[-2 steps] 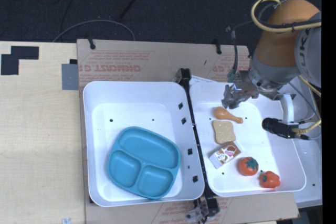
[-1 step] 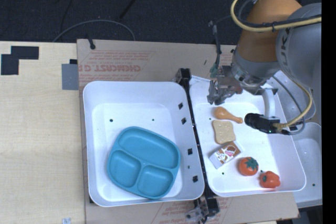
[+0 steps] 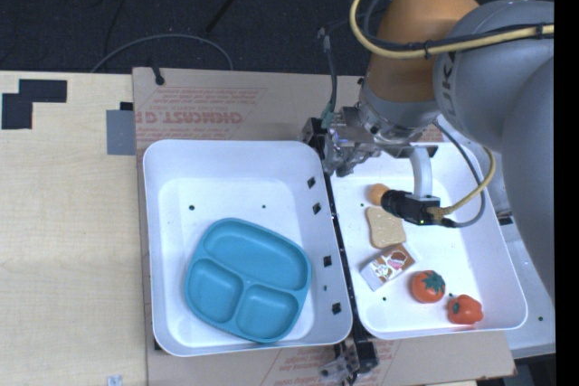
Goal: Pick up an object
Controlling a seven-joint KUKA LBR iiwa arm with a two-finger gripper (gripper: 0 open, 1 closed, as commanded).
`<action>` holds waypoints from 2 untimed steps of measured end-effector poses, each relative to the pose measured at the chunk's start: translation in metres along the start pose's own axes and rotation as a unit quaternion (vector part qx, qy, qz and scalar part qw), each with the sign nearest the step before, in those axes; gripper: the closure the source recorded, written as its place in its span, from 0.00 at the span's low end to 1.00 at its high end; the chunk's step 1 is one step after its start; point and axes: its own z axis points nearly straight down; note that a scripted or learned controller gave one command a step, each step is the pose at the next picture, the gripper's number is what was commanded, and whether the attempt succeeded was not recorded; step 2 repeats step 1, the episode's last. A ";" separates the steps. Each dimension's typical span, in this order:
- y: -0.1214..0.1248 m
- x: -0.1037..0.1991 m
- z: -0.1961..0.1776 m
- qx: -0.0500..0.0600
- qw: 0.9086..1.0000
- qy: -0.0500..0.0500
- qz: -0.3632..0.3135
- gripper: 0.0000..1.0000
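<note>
The things you could pick up all lie in the right bin (image 3: 466,240), in the lower right of the frame. A slice of toast (image 3: 386,228) lies flat near the bin's middle, with a small orange piece (image 3: 376,193) just above it. Just below the toast is a small printed box (image 3: 388,267), set at an angle. To the right of the box sits a red tomato (image 3: 427,286) with a green top, and a second tomato (image 3: 464,309) lies near it, closer to the bin's lower right corner. The claw (image 3: 348,149) hangs over the upper left corner of this bin, beside the wall shared with the left bin, apart from all these things. You cannot tell whether the claw is open or closed. The grey arm (image 3: 493,77) fills the upper right of the frame. The left bin (image 3: 226,185) holds a blue divided plate (image 3: 246,278). Both bins rest on a cardboard sheet (image 3: 226,108) on the pale counter (image 3: 63,240).
</note>
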 end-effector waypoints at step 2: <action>0.020 0.056 0.013 0.000 1.000 -0.001 0.000 1.00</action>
